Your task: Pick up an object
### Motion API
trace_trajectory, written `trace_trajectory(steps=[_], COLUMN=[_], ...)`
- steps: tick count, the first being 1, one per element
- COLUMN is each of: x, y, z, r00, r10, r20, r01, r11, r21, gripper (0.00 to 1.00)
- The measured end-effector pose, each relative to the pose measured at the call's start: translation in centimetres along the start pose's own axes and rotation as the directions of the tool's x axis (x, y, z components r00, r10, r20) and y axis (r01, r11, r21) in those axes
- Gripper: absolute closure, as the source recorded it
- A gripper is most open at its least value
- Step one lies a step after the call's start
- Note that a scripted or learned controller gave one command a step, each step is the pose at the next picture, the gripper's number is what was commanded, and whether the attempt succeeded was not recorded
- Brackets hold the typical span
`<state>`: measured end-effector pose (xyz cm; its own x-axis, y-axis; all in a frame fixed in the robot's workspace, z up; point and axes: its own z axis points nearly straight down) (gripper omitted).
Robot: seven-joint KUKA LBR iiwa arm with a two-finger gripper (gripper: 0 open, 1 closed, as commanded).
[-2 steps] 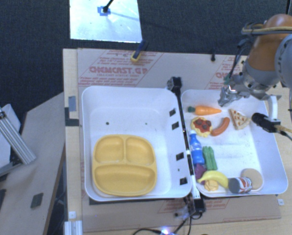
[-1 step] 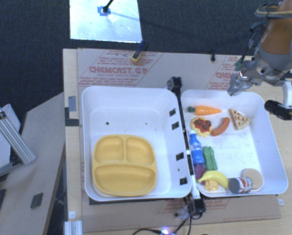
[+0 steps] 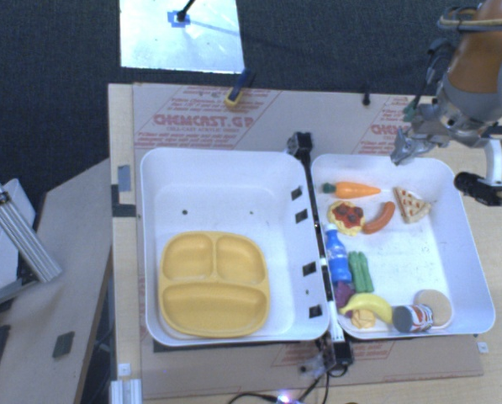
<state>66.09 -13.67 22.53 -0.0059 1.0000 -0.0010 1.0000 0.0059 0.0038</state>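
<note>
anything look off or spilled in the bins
Nothing looks spilled or damaged. The yellow tray lies flat in the left bin; the toy foods, such as the carrot and banana, lie loose in the right bin.

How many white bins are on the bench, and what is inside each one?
2. The left bin holds a yellow divided tray. The right bin holds toy food, among it a carrot, a sausage and a banana; small pieces may be hidden.
</note>
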Motion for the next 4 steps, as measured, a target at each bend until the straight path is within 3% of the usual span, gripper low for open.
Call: trace_trajectory(steps=[3,4], x=[12.3,11.3], y=[-9.3,-8.7], z=[-0.6,-0.9], r00=[1.000,1.000], r10=[-0.002,0.005], r20=[-0.003,-0.002], r01=[0.002,-0.005], r11=[1.000,1.000], r21=[0.005,0.001], gripper=[1.00,1.00])
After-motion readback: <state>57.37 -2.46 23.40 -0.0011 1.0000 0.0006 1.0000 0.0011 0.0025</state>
